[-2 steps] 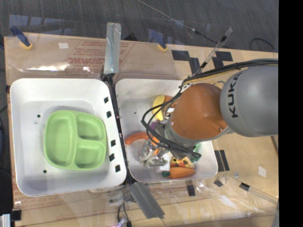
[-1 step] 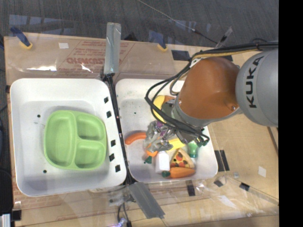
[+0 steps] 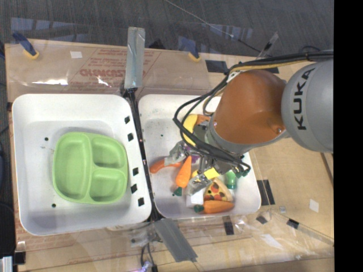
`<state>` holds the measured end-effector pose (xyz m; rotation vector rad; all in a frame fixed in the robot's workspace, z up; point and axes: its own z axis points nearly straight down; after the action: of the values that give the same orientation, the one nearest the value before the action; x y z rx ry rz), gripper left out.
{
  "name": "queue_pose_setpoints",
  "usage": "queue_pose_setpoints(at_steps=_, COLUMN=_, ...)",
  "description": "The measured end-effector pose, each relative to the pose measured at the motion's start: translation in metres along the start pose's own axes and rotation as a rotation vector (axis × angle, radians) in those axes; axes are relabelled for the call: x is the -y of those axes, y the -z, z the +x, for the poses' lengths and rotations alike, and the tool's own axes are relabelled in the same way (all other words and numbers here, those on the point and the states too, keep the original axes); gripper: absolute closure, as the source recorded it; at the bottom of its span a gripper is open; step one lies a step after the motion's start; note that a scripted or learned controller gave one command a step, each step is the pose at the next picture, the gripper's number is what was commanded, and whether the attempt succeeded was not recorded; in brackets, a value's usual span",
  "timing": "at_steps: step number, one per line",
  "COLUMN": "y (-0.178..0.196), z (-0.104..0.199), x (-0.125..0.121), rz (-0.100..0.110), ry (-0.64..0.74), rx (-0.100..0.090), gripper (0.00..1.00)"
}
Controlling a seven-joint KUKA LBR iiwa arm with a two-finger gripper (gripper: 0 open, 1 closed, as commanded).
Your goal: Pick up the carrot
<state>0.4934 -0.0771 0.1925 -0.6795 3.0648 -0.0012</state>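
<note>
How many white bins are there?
2. One bin is on the left and holds a green plate. The other bin is on the right, under the arm, full of toys.

dark grey carpet floor (image 3: 85, 4) behind a taped cardboard-covered bench (image 3: 74, 67).

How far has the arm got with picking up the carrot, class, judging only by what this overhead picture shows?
Done: the arm has reached into the right bin, and its gripper sits low among the toy food. In hand: the gripper is right beside an orange carrot, but a grasp cannot be confirmed. Left: gripping and lifting, since the carrot lies in the bin. The green plate sits in the left bin.
</note>
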Motion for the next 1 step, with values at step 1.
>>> queue_pose_setpoints(at_steps=1, y=-0.1012, z=-0.0007, x=0.0154, rz=-0.002, ry=-0.150, rx=-0.002, gripper=0.00)
